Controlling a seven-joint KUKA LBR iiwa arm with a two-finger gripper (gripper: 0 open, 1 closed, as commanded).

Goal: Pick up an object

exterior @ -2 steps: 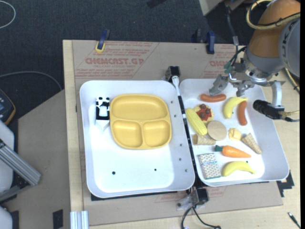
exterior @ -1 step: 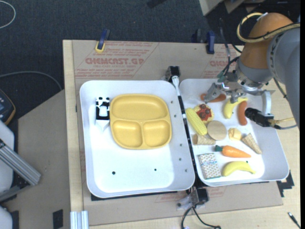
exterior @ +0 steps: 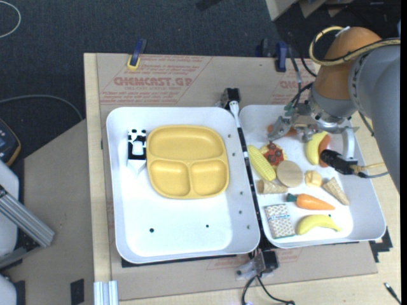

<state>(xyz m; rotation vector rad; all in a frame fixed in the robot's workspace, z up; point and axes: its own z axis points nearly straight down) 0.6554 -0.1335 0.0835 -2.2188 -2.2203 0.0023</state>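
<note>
gripper (exterior: 318, 146) low over right bin (exterior: 369, 202) | jaws' state cannot be told | banana half (exterior: 314, 149) judged light, stiff, slippery; to be taken across its middle

Right bin (exterior: 375, 216), contents: a corn cob (exterior: 261, 162) lying at a slant by the left wall; a round tan disc (exterior: 289, 173) beside it; an orange carrot (exterior: 310, 201) across the middle; a yellow banana (exterior: 317, 223) near the front edge; a checked packet (exterior: 278, 220) at front left.
</note>
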